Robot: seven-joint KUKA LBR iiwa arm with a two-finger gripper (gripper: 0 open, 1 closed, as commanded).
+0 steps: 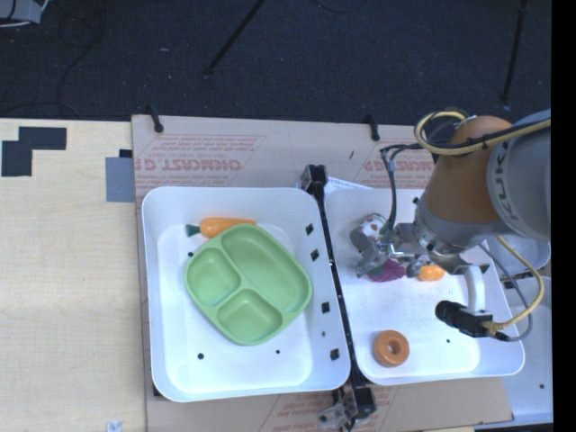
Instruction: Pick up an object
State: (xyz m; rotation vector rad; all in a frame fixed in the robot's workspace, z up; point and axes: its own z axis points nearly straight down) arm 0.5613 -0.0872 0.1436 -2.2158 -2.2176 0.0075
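Overhead view of the bench with two shallow white bins. Left white plastic bin: a light-green three-compartment plastic plate, tilted, with an orange toy carrot just beside its upper edge. Right white plastic bin: the grey arm's hand is lowered beside a small purple object and a small orange piece; whether the hand is open or closed, or grips anything, cannot be told. A tan ring-shaped doughnut toy lies apart, near the front wall.

purple object | right bin | flat | beside small orange piece
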